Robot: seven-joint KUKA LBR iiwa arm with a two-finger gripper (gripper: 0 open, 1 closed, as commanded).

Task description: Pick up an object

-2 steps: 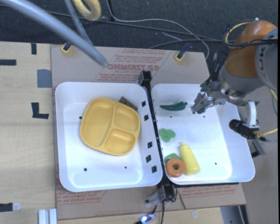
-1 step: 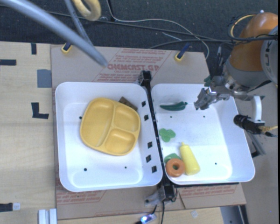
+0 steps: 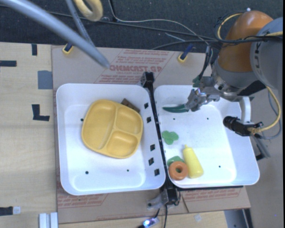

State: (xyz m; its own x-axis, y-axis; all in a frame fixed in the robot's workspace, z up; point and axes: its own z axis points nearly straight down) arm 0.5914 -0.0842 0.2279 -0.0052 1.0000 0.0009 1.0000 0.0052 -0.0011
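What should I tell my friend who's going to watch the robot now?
Gripper: low over the back of the right bin, its tip at the end of a dark green flat piece. Whether it grips the piece cannot be told.
Right bin: light green piece, yellow bottle, and orange ring lying against the bottle.
Left bin: yellow divided plate with something dark under its back edge.
Done: nothing visibly lifted.
Left: get one object up and clear of the bin.
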